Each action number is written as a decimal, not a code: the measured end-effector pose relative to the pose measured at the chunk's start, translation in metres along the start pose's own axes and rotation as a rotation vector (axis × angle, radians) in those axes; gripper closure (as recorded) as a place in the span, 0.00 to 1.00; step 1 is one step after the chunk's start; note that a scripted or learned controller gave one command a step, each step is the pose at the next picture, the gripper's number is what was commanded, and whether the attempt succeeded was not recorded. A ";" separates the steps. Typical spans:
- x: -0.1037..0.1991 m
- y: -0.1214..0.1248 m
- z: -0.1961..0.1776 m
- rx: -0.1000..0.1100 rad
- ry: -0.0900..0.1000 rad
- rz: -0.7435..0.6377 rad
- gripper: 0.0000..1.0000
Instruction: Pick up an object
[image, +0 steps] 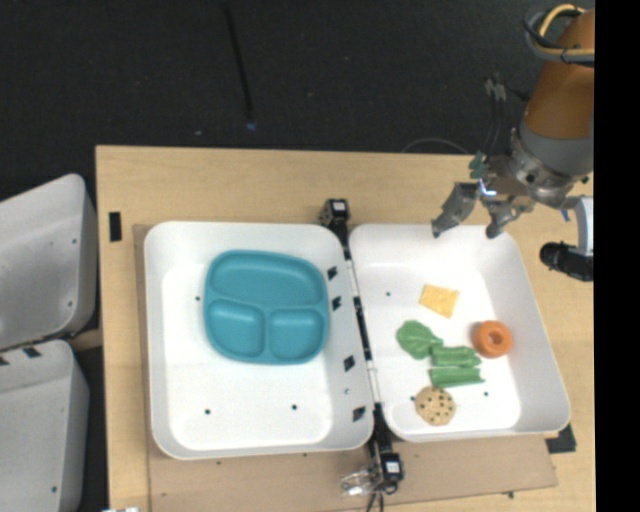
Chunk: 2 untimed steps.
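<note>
- Two fingers of the tool (468, 221) stand spread apart with nothing between them, so it is open and carries no load; it hangs over the far rim of the right bin (535, 300), close to the table's (250, 180) far right corner.
- Four candidates lie in that right bin: a yellow cheese piece (439, 299), an orange ring (492, 339), a green toy vegetable (440, 353) and a cookie (435, 405).
- Nearest to the tool is the yellow cheese piece, which lies toward the table's near edge from the tool, in the far half of the bin and apart from the other things.
- Next come the orange ring, toward the table's right edge, and the green toy vegetable just beside it on the left; the cookie lies closest to the table's near edge, well apart from the tool.
- Left bin (170, 400) holds a teal divided plate (266, 305), away from the tool, toward the table's left edge.
- To do this step well, I judge the arm should pick one isolated thing, centre the open fingers over it, then descend straight.
- Flat pieces such as the cheese probably need the fingertips nearly at the bin floor, while the ring likely offers an easier hold across its width.
- Crowding between the ring and the green piece could spoil a grasp there, so clearance on both finger sides matters.
</note>
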<state>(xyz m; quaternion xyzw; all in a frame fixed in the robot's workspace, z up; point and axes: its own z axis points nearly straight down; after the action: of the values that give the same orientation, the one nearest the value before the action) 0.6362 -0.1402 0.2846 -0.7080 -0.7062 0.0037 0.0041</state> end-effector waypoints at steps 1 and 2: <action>0.000 0.002 -0.008 -0.013 -0.001 -0.001 0.00; -0.006 0.011 0.045 -0.009 -0.003 -0.001 0.00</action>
<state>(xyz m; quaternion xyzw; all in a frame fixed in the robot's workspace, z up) 0.6467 -0.1463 0.2396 -0.7076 -0.7066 0.0014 -0.0001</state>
